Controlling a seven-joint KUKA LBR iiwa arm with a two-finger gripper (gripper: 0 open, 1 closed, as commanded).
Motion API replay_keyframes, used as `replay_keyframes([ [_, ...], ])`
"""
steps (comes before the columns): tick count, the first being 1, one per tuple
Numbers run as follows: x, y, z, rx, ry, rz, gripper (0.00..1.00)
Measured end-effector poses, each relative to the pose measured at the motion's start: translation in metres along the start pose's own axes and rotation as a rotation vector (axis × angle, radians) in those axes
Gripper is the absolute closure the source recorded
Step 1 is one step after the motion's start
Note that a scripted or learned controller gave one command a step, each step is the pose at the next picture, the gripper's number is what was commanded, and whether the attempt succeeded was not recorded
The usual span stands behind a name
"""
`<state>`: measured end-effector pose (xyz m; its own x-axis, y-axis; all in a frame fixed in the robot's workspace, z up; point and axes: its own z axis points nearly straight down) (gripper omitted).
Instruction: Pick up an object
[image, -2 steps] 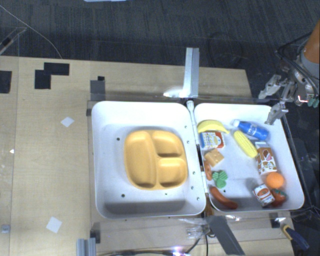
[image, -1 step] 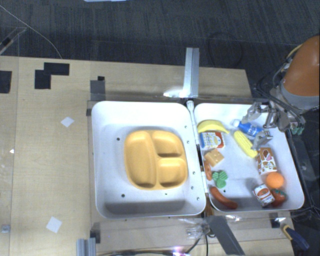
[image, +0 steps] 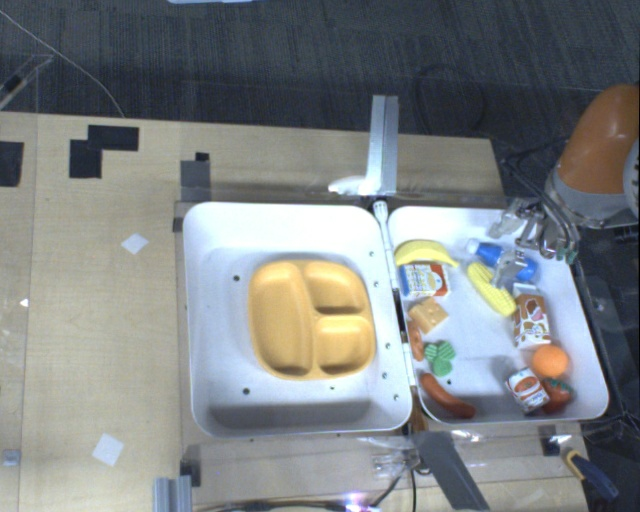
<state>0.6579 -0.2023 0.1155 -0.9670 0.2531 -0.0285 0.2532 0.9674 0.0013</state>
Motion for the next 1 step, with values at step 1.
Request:
replay_keyframes([
  [1,0.0140,0.0332,0.0271,0.001,0.018,0.209,0.00],
])
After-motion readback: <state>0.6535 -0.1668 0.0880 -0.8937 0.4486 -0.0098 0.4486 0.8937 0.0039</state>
